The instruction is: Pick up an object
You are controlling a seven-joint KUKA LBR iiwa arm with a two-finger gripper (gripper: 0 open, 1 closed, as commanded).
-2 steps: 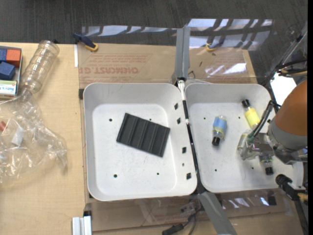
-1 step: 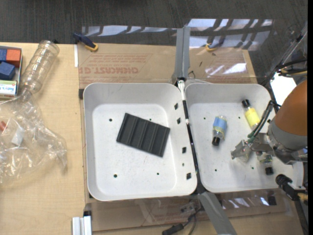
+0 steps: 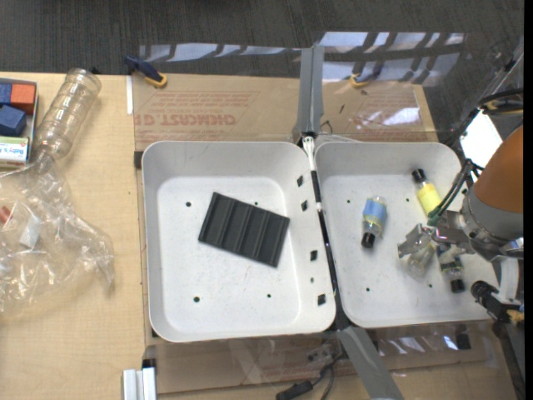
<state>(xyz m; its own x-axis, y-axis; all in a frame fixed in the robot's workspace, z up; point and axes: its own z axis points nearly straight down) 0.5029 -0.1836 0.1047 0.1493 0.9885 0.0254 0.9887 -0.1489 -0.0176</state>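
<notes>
Much of your arm [image 3: 504, 186] is cut off at the right edge; you see its orange band and grey wrist reaching over the right bin [image 3: 333, 223]. The gripper [image 3: 419, 248] is a blurred tangle of grey metal low over the bin floor, and you cannot tell whether its fingers are apart or together, nor whether anything sits between them.

In that same bin, a small bottle with a blue label and black cap [image 3: 371, 221] lies to the left of the gripper, apart from it. A yellow marker with a black tip [image 3: 425, 192] lies near the gripper, toward the bin's back right. A small dark piece [image 3: 457, 285] by the front right corner is too small to name.

The left bin [image 3: 154, 248] holds a dark ribbed slab [image 3: 244, 229], lying flat and turned at an angle.

On the bench to the left you have a clear plastic bottle [image 3: 65, 112], crumpled clear wrap [image 3: 50, 232] and a box of coloured blocks [image 3: 17, 115], cut off at the edge.
</notes>
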